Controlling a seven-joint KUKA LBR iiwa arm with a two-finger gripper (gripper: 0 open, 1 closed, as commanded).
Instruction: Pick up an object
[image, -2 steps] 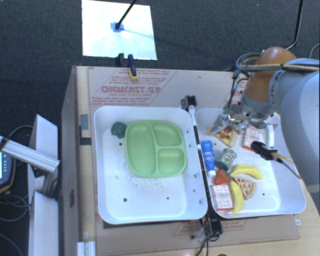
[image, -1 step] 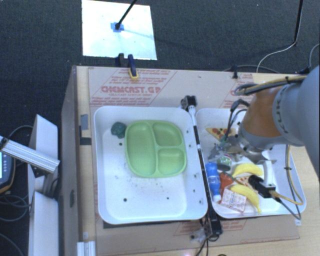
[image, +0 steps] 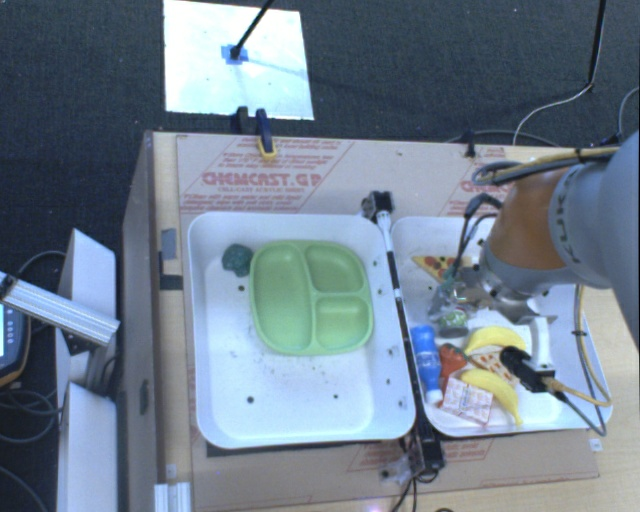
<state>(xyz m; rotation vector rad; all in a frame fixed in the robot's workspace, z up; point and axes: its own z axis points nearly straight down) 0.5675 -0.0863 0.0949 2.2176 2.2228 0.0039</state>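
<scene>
— That red-and-white packet (image: 467, 400) is lying nearest us, just right of the blue bottle (image: 426, 358)?

— Yes. Left of the bottle, the green tray (image: 310, 297) is sitting alone; right of it, bananas (image: 497, 375) are crowding together, bright yellow, curved.

— And the gripper (image: 453, 305)?

— It's hanging just above the bottle, over clutter. I cannot tell its state.

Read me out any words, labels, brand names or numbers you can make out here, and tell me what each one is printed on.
"CHEMCAST GP": large red letters on the brown protective sheet covering the bench, behind the left white bin.
Smaller red lines around it and a repeat of the print at the sheet's right: too blurred to read.
Small white and red packet in the right white bin: print too small to read.
</scene>
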